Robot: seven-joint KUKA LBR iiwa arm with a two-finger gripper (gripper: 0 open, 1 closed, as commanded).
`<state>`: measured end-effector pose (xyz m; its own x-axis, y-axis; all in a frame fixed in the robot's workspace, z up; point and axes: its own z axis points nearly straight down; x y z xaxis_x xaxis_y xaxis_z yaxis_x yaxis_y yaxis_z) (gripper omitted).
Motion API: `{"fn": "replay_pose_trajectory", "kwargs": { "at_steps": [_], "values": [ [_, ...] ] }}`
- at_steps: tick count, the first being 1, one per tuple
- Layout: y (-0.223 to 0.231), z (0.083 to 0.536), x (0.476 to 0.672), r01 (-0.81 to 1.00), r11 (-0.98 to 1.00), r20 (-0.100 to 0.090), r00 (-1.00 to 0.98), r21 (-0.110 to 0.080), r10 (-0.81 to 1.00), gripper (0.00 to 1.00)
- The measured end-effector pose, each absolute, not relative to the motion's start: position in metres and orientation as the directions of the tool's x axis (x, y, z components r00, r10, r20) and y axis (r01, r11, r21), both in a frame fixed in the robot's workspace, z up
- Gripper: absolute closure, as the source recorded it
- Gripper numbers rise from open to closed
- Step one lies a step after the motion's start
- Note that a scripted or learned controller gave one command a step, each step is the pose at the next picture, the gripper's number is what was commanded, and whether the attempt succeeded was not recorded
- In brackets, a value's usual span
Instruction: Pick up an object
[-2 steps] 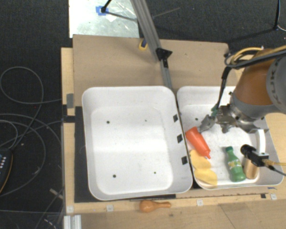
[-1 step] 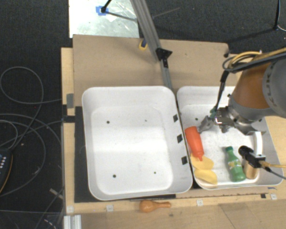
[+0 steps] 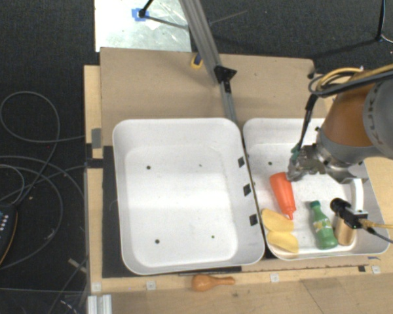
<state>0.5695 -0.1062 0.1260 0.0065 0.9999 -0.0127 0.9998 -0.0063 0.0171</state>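
Observation:
In the right bin [image 3: 268,136] lie an orange carrot-shaped toy [image 3: 283,193], a yellow banana-like piece [image 3: 279,231], a green bottle [image 3: 322,225] and a tan block [image 3: 344,231]. My gripper [image 3: 297,169] hangs over the bin's middle, just above and to the right of the orange toy's upper end. Nothing shows between its fingers, and the wrist hides how they stand.
The left bin [image 3: 177,195] sits beside the right one. A tan pear-shaped object [image 3: 211,281] lies on the bench in front of the bins. A grey pole [image 3: 206,44] slants across the back. A black connector [image 3: 344,209] and cable cross the right bin's corner.

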Motion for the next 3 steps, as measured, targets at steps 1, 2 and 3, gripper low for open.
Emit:
{"fn": "replay_pose_trajectory", "kwargs": {
  "at_steps": [1, 2, 3],
  "values": [
    [-0.114, 0.186, 0.567, 1.000, -0.001, -0.001, 0.001, 0.007, 1.000, 1.00],
    [-0.115, 0.234, 0.569, 1.000, 0.005, -0.001, -0.005, 0.007, 1.000, 1.00],
    [-0.115, 0.288, 0.571, 1.000, 0.006, -0.002, -0.006, 0.008, 1.000, 1.00]
  ]
}}
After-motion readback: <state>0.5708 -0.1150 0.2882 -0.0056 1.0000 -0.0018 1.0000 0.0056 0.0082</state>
